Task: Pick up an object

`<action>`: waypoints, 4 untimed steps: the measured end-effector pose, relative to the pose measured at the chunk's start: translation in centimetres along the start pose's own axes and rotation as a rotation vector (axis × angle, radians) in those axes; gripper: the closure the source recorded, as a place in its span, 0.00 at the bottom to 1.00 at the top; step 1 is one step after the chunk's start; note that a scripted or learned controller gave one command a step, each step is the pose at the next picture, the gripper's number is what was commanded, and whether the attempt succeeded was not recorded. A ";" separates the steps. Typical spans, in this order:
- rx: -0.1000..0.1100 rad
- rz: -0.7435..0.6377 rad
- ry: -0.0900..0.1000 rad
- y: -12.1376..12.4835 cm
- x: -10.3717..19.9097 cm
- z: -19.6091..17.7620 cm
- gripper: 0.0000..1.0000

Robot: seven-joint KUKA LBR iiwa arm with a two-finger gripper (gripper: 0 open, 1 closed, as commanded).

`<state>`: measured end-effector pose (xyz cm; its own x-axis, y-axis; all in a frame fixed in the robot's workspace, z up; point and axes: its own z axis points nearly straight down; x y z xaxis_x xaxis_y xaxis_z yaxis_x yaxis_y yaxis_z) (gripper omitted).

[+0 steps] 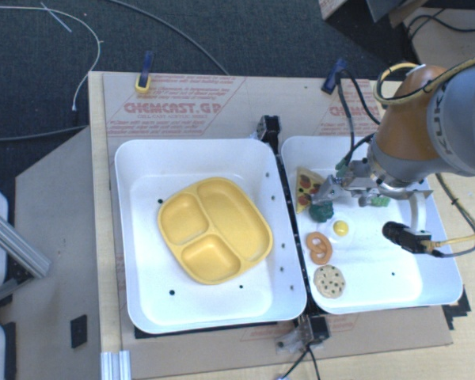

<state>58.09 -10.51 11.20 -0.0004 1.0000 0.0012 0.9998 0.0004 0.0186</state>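
In the right bin (396, 291) lie several toy foods: a pizza slice (306, 185) by the left wall, a green broccoli piece (323, 210), a small yellow ball (340, 229), a pretzel (319, 248) and a chocolate-chip cookie (329, 281). My gripper (334, 190) hangs low over the bin's upper left part, right above the broccoli and beside the pizza slice. The grey arm with its orange band (408, 129) covers the bin's back right. I see nothing clearly held.
The left bin (142, 212) holds a yellow three-compartment tray (214, 228). A black fitting with a yellow cable (408, 238) juts from the arm over the right bin's middle. Blue clamps (146, 66) stand on the board's back edge.
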 end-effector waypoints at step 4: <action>0.018 -0.003 0.000 0.0 5.6 -10.9 1.00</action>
<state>57.90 -4.88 22.12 -0.0037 1.0000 0.0013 1.0000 0.0037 0.0002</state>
